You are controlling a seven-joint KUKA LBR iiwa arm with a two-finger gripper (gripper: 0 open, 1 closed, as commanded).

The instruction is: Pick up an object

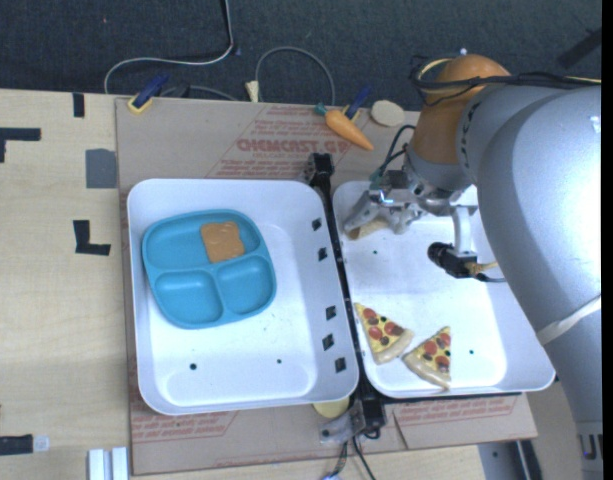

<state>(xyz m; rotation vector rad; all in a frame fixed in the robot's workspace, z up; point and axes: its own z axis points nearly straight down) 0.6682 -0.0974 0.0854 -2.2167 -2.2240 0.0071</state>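
Two white bins (166,393), two pizza slices (383,332), one blue plate (181,298), one carrot (346,128)

The right bin (486,368) has bare floor through its middle, between the arm (546,198) crowding its upper right and two pizza slices (383,331) (432,355) lying along its lower edge. In the left bin (236,368), a blue divided plate (201,293) takes the upper left; the lower strip lies open. The black divider (331,268) separates both bins.

End effector (378,211) low in right bin (486,313) near two pizza slices (383,332); left bin (226,368) holds blue divided plate (208,268) with toast (223,240).
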